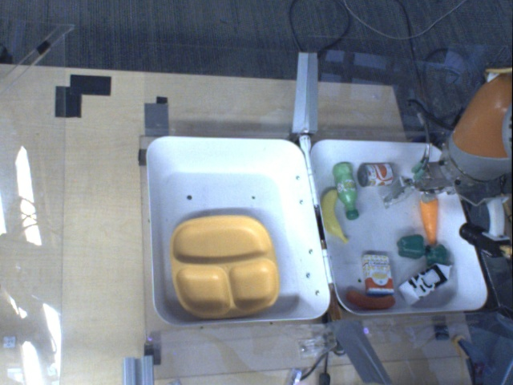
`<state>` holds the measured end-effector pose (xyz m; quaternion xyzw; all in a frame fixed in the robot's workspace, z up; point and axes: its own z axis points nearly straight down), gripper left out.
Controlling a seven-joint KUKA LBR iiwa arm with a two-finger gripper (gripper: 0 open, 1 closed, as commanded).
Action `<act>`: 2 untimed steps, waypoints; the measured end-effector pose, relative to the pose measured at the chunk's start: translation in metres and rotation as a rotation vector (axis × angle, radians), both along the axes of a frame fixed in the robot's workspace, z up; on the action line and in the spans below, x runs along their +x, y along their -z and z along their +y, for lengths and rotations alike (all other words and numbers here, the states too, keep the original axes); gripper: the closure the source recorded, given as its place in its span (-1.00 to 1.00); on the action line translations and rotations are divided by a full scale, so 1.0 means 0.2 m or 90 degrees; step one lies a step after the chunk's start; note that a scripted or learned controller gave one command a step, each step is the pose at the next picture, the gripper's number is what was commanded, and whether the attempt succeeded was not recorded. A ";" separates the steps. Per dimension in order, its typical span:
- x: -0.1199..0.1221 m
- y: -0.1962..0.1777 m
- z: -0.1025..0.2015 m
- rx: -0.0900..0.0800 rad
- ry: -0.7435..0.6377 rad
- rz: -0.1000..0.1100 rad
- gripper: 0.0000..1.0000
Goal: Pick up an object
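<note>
- Two thin fingers of the gripper (398, 192) appear spread and bare, low over the right bin (473, 291) near its far right corner.
- Just beside them: a small can (376, 173) and a carrot (430, 219).
- Step, I'd judge: the approach; next, centre over one item, descend, close.

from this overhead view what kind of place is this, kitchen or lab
Most likely a robotics lab bench, not a kitchen: two shallow white bins sit in metal brackets, loose black cables trail over the floor, and the food, like the yellow plastic banana, looks like toys.
</note>
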<state>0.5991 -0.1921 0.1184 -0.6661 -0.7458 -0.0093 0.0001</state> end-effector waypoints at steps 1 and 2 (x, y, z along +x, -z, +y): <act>-0.16 0.11 0.03 0.001 -0.002 -0.013 -1.00; -0.20 0.11 0.01 -0.001 -0.086 -0.004 -1.00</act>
